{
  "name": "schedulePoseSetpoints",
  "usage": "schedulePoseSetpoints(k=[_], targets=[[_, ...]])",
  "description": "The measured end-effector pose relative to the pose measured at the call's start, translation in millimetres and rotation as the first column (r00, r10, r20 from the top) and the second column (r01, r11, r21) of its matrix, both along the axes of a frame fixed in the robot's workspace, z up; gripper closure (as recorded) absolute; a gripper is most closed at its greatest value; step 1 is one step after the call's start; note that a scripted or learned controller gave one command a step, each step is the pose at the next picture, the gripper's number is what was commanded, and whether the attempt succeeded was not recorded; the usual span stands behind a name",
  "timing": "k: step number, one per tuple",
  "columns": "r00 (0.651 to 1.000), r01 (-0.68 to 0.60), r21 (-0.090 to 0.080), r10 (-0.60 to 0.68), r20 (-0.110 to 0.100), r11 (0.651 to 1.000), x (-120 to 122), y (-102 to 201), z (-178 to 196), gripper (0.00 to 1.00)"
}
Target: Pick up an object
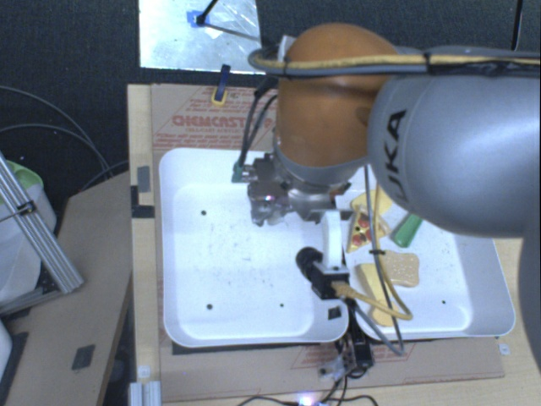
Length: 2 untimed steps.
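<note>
Light is even and moderately bright. The white bins [194,252] look slightly washed out, and glare blooms on the foil sheet [199,19] at eleven o'clock. The near arm [439,134] is soft, out of focus; the overall picture is grainy.

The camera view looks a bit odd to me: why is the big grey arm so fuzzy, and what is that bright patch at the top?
In the camera view, the grey arm sits close to the lens, so it looks soft and oversized; the shiny sheet at the top catches glare; the left white bin is evenly lit, with faint shadow under the wrist.
</note>
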State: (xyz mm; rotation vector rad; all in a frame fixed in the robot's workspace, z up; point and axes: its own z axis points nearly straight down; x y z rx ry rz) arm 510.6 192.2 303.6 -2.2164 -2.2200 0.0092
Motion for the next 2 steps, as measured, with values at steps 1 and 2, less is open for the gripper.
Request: schedulePoseSetpoints(k=[1,2], targets=[[1.000,0.003,0.005,-0.003,0.018,1.000,-23.7,-38.4,92.0,1.00],[1.000,0.007,0.002,-0.007,0.018,1.000,-23.2,-102.8,155.7,1.00]])
